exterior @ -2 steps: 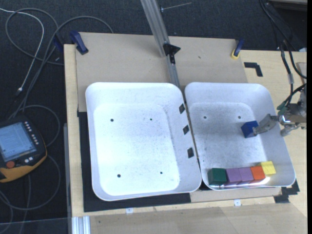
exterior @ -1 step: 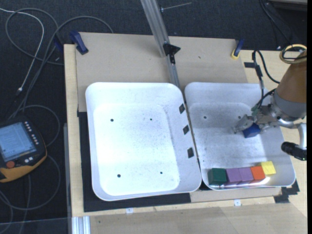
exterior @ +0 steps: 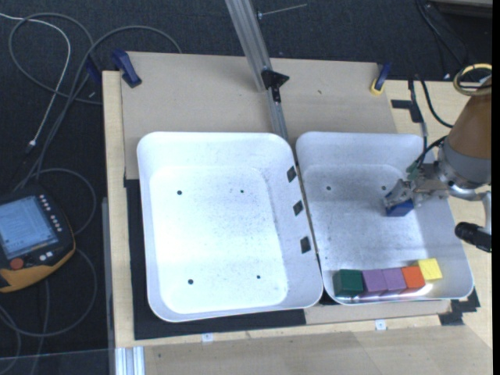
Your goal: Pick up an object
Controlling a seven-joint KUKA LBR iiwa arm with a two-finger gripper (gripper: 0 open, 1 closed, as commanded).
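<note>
Two bins side by side on the bench (exterior: 195,100), left bin (exterior: 156,151) and right bin (exterior: 328,143) touching along their inner edges. Four blocks (exterior: 388,279) in a row along the right bin's front edge, toward its front right corner, each touching the next. Gripper (exterior: 400,199) over the right bin near its right edge, small object (exterior: 401,208) right under it. Pendant (exterior: 30,237) off the bench's left edge.
</note>
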